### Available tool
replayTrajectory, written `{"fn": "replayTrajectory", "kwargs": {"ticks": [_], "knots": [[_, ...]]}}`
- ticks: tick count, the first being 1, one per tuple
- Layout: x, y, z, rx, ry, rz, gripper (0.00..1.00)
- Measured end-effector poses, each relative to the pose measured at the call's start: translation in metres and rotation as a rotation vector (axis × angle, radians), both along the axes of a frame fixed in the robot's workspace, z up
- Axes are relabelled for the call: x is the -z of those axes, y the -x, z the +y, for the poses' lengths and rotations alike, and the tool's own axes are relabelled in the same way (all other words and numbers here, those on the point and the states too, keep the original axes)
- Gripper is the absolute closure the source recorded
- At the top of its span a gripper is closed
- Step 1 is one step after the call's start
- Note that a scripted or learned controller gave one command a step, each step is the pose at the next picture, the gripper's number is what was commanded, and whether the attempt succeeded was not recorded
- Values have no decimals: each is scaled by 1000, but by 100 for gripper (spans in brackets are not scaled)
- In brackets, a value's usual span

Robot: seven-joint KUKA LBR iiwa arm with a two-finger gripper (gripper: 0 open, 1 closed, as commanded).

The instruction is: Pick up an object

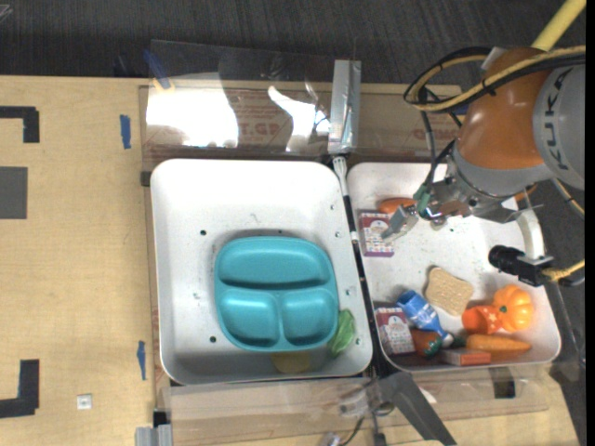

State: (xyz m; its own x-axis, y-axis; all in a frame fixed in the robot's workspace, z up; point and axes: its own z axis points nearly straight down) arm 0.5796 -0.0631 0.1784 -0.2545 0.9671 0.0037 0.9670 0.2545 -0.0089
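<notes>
The left bin (177, 249) carries a teal tray (275, 291) with something green (344, 331) wedged by its right corner. In the right bin (544, 347), the fingers (405, 219) hang low over a small carton (376, 233) near the dividing wall, an orange bit (395, 203) just behind. They look slightly parted with nothing between them, tips at or just above the carton; contact I cannot confirm. Further right lie a cracker (449, 290), blue wrapper (420, 310), pumpkin (509, 308) and carrot (497, 344). The risk: the carton lies flat beside the wall, so the fingers may skid over it or strike the rim and close on air.
</notes>
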Motion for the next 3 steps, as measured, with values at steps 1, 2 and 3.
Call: {"fn": "replayTrajectory", "kwargs": {"ticks": [1,2,3], "knots": [[-4,-66,-21,15,2,-8,0],[93,-89,-47,98,1,-12,0],[83,-91,-47,97,0,-17,100]]}}
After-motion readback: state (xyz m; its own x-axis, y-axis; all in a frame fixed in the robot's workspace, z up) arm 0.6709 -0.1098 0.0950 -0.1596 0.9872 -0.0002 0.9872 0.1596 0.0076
